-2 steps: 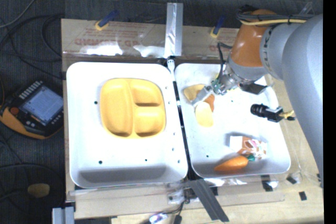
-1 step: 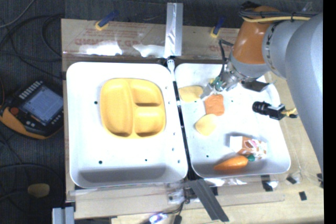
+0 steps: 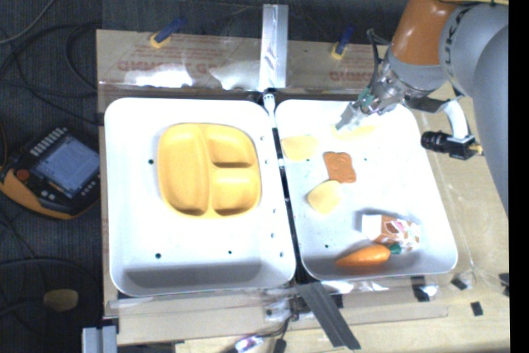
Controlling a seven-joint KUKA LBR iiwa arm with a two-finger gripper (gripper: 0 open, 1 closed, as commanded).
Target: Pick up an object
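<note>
We have the gripper (image 3: 350, 119) low over the upper part of the right bin (image 3: 430, 178), right of frame centre. Whether the pincer is released or clenched, we cannot tell; nothing visibly sits in it. The candidates lie below it in that bin: a pale yellow piece (image 3: 298, 147), a brown piece (image 3: 339, 166), a yellow chunk (image 3: 324, 196), a small carton (image 3: 395, 231) and a carrot (image 3: 364, 256). We judge the pale yellow piece nearest; we should centre over it, clear of the bin wall, before descending.
</note>
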